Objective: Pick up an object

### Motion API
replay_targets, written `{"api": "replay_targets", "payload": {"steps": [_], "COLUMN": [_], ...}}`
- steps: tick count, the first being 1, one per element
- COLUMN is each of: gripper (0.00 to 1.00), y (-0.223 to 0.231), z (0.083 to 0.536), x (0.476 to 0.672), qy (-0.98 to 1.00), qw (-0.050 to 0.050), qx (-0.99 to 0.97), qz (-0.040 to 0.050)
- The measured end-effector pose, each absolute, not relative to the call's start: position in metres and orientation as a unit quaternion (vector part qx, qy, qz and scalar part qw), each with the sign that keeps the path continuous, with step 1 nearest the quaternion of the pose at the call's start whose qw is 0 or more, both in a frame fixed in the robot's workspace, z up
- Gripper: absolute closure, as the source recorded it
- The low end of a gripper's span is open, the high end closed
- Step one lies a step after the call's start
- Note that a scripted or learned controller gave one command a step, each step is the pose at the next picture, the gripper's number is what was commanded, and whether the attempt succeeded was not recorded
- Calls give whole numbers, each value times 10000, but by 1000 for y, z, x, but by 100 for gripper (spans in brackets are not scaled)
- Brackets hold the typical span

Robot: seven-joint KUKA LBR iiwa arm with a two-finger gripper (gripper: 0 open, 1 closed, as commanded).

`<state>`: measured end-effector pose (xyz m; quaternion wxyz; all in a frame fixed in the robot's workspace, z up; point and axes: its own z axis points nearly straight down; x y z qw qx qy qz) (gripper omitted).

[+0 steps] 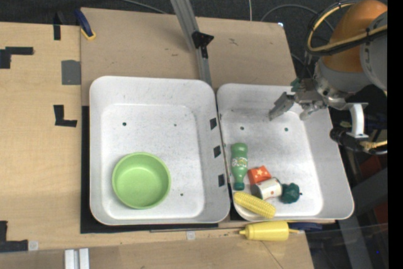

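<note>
My gripper [295,108] hangs over the far right part of the right bin [327,154], its two fingers spread open with nothing between them. Well in front of it, in the bin's near part, lie a green bottle [238,164], an orange and white block [264,181], a dark green round toy [289,193] and a yellow corn cob [254,204]. These objects sit apart from the gripper.
A green bowl [141,180] rests in the near left corner of the left bin [107,97]. A yellow bottle [267,232] lies on the bench just outside the right bin's front rim. A grey pole [182,6] slants down to the bins' far edge.
</note>
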<state>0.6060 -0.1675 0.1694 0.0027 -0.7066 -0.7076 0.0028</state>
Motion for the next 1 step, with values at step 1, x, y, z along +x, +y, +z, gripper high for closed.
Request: {"api": "replay_targets", "payload": {"steps": [1], "gripper": [0], "y": [-164], "z": [105], "x": [600], "qy": [-7077], "qw": [31], "qx": [-7065], "qz": [28]}}
